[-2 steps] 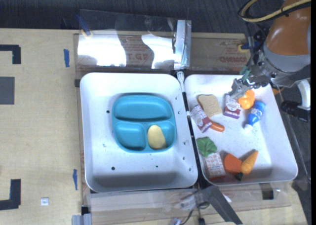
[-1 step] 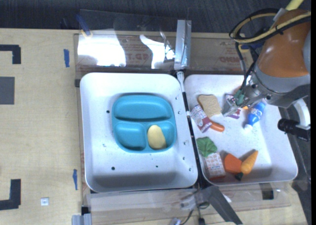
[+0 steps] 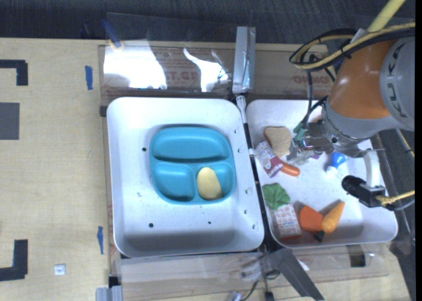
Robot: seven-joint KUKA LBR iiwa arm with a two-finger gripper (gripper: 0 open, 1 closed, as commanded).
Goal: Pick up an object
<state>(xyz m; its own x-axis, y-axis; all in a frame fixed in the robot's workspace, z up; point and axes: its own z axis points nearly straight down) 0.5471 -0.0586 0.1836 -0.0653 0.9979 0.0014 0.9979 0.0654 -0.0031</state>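
Note:
My gripper [image 3: 301,150] hangs low over the upper middle of the right bin [image 3: 379,227]. A tan bread-like piece [image 3: 277,138] lies just to its left. Below that are a red-and-white packet [image 3: 266,158] and a small orange stick [image 3: 289,170], both close under the gripper. To its right sits a small blue object [image 3: 337,160]. Along the bin's front lie a green leafy piece [image 3: 275,194], a small printed carton [image 3: 287,220], a red-orange chunk [image 3: 309,217] and a carrot [image 3: 333,214]. Nothing visibly hangs from the gripper.
The left bin [image 3: 125,181] holds a blue divided tray [image 3: 188,144] with a yellow oval object [image 3: 209,183] in its lower right compartment. A metal divider post [image 3: 242,62] stands at the back between the bins. The grey-and-orange arm [image 3: 369,88] covers the right bin's back right corner.

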